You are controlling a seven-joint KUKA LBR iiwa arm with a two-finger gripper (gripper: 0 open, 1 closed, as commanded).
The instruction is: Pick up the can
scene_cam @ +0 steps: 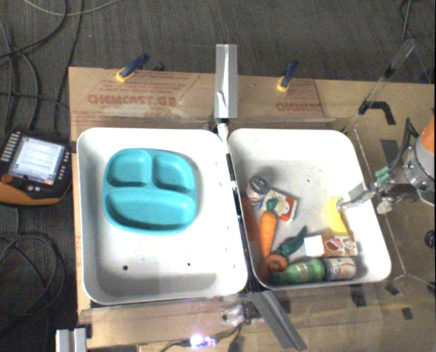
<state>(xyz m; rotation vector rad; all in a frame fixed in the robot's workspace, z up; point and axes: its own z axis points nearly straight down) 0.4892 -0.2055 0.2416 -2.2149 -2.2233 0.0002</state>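
Can (259,185): seen lying near the left wall of the right bin, towards its middle, with its grey end turned up; it is just beside a small printed carton.
Pincer (356,196): seen over the right edge of the right bin, above a yellow object; whether it is wide or narrow cannot be told, and nothing is seen held in it.
Arm (422,163): reached in from the right edge of the tabletop.
Right bin (306,141): a carrot (267,229) is laid along the left wall; a green bottle (302,271) is laid along the near wall, with a carton (339,246) just behind it.
Yellow object (336,217): placed near the right wall.
Left bin (89,196): a teal tray (151,191) with three compartments is set towards its far side.
Printed carton (284,204): placed between can and carrot top.
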